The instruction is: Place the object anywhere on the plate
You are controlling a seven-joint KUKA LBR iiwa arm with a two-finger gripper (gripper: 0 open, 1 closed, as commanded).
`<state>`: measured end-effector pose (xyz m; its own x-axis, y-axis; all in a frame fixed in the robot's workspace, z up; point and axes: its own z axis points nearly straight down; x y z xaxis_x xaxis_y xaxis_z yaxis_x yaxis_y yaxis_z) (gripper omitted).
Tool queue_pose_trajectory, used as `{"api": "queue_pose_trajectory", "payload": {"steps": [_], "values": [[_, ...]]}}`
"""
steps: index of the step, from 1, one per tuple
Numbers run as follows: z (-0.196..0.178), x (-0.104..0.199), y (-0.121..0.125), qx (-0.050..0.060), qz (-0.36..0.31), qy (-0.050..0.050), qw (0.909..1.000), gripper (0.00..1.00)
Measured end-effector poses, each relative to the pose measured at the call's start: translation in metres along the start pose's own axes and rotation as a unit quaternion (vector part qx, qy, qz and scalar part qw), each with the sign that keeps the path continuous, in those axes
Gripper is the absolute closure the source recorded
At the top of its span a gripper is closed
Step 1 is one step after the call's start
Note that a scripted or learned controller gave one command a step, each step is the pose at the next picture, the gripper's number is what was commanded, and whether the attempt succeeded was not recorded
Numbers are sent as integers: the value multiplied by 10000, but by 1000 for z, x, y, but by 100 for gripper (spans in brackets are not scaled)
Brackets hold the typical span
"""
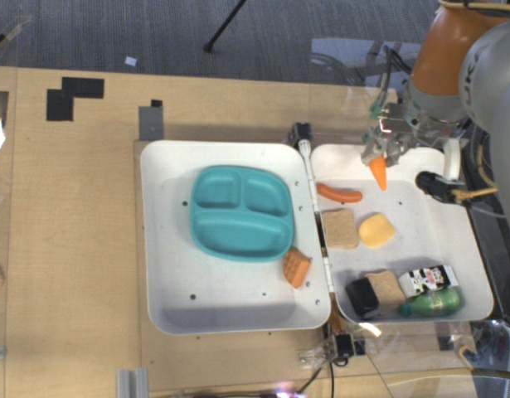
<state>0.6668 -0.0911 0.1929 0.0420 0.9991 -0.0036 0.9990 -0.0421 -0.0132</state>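
Observation:
A teal divided plate (pixel 240 211) lies in the left white bin (pixel 172 288). My gripper (pixel 381 157) hangs over the back of the right bin (pixel 470 247), shut on an orange carrot (pixel 378 172) that points downward from between its fingers. The carrot is lifted above the bin floor, just behind a red sausage (pixel 339 193). The plate sits well to the left of the gripper, across the divider between the bins.
An orange-brown block (pixel 297 267) lies in the left bin by the plate's front right corner. The right bin holds a bread slice (pixel 340 228), a yellow round piece (pixel 376 230), a black block (pixel 362 297), a tan block (pixel 387 288), a green bottle (pixel 432 303) and a small carton (pixel 427 279).

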Motion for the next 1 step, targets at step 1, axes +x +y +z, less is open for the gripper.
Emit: {"api": "queue_pose_trajectory", "payload": {"steps": [1], "values": [[-3, 1, 3, -89, -3, 7, 10000, 0]]}}
